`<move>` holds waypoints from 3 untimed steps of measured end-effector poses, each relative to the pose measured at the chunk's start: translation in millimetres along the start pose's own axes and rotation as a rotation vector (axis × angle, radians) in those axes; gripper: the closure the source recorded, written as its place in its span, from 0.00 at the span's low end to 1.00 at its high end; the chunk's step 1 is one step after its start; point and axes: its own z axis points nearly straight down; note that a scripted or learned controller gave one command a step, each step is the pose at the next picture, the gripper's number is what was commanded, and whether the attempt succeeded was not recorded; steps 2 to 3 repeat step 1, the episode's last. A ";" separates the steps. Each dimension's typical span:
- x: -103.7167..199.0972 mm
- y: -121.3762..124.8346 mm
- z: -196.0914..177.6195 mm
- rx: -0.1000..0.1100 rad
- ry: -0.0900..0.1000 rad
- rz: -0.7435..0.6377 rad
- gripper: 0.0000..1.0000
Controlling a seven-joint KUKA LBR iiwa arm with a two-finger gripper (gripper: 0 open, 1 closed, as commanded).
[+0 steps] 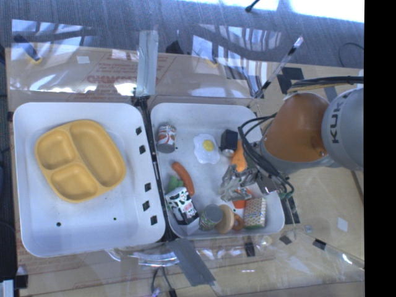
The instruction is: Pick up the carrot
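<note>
The carrot (238,156) is a small orange piece in the right bin (185,113), near its right wall and just right of the fried egg (206,148). Black cables from the arm cross part of it. My gripper (236,185) hangs low over the right side of that bin, directly in front of the carrot and a little nearer the camera. Its metal tip sits above a red and white item (240,202). The orange wrist band (298,129) looms over the bin's right edge and hides what lies under it.
The right bin also holds a can (165,137), a red sausage (183,176), a cow-patterned carton (181,205), a grey tin (211,217), a cookie (226,218) and a checkered block (255,212). The left bin (37,228) holds a yellow divided plate (79,159).
</note>
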 end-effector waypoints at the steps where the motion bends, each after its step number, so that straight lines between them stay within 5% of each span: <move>1: -72.0 45.7 -71.8 0.002 -0.007 0.306 1.00; 3: -72.0 45.7 -71.8 0.002 -0.007 0.306 1.00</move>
